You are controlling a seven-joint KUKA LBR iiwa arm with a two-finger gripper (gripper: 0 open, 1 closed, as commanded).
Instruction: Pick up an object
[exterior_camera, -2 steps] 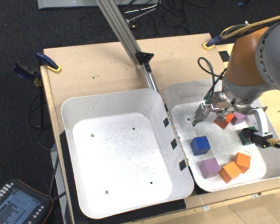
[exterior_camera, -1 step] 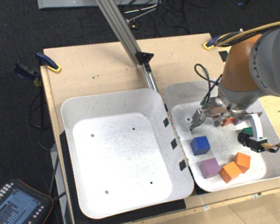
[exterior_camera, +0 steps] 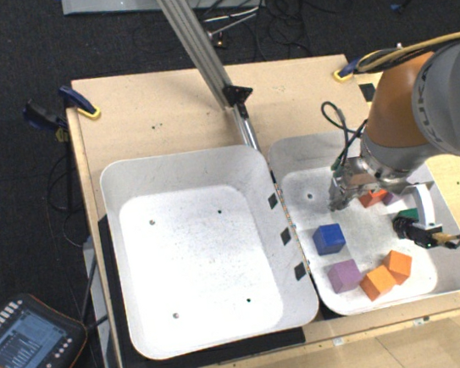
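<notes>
The big grey and orange arm [exterior_camera: 424, 107] reaches in from 3 o'clock over the right bin [exterior_camera: 292, 169]. Its pincer [exterior_camera: 341, 196] hangs low near the middle of that bin. I cannot tell if the pincer is open or closed, and nothing shows held in it.

A blue block [exterior_camera: 329, 238] sits just at 7 o'clock from the pincer, close but apart from it. A purple block [exterior_camera: 343, 276] sits at 6 o'clock from the blue one. Two orange blocks [exterior_camera: 387, 273] lie touching each other at 3 o'clock from the purple one. A small red thing [exterior_camera: 374, 197] and a green thing [exterior_camera: 407, 215] lie partly under the arm.

The left bin [exterior_camera: 193, 253] sits beside the right one on the tan surface [exterior_camera: 159, 112]. A hand controller [exterior_camera: 24, 351] lies off the surface at 8 o'clock.
</notes>
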